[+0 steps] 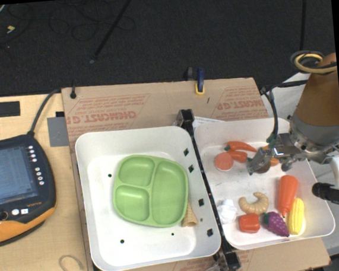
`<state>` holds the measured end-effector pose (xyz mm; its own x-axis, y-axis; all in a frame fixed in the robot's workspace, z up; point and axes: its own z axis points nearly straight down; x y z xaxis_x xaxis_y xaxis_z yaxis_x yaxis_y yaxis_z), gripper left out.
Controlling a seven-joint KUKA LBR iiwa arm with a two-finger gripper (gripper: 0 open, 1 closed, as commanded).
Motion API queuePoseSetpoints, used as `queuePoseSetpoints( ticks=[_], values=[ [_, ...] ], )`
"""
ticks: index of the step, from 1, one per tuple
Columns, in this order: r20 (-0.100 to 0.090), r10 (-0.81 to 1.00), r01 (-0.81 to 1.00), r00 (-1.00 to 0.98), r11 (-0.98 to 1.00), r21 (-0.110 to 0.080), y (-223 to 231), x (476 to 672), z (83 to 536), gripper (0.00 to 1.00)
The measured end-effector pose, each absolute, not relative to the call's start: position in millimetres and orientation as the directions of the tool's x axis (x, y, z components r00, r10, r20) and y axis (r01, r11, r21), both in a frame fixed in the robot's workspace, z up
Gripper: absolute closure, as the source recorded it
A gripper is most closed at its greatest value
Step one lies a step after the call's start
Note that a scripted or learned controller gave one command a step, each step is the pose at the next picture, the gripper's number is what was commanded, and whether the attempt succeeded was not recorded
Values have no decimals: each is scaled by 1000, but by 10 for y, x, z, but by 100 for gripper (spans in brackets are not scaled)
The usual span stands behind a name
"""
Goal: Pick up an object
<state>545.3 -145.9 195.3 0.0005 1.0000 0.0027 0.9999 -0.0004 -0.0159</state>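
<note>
Two shallow white plastic bins sit side by side on a cardboard-covered table (155, 106). The left bin (95, 169) holds a light green compartment plate (151, 190), smooth and glossy, rounded at the corners and divided into three sections; a tan ice-cream cone (189, 217) lies just beside the plate's lower right edge. The right bin (321, 221) holds toy food of moulded plastic: a round pinkish-red slice (224, 162) at upper left, a long orange-red chilli pepper (241, 146) just above and right of it, an upright orange carrot (286, 192), a ridged yellow corn cob (296, 216) touching a knobbly purple grape bunch (277, 223), a small red tomato-like piece (249, 224), a curved tan croissant (255, 203) and a crumpled white piece (226, 210) near the dividing wall. The arm enters from the right of the frame, its gripper (260, 163) low over the upper middle of the right bin, just right of the pepper and slice. Whether the gripper is clenched or released cannot be told; no object is visibly between its parts. A teach pendant (13, 188) with screen and orange trim rests at the left edge, and a blue-and-yellow clamp (199, 81) stands at the cardboard's top edge.
</note>
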Motion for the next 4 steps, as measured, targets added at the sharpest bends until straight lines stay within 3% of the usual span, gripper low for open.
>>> queuePoseSetpoints(
  ticks=[1,3,4],
  values=[
    [1,1000,1000,-1,1,-4,-1462,5481,2027,0],
    [3,1000,1000,-2,2,-8,-1371,5493,854,0],
    [2,1000,1000,4,-4,-6,-1397,5495,984,100]
  ],
)
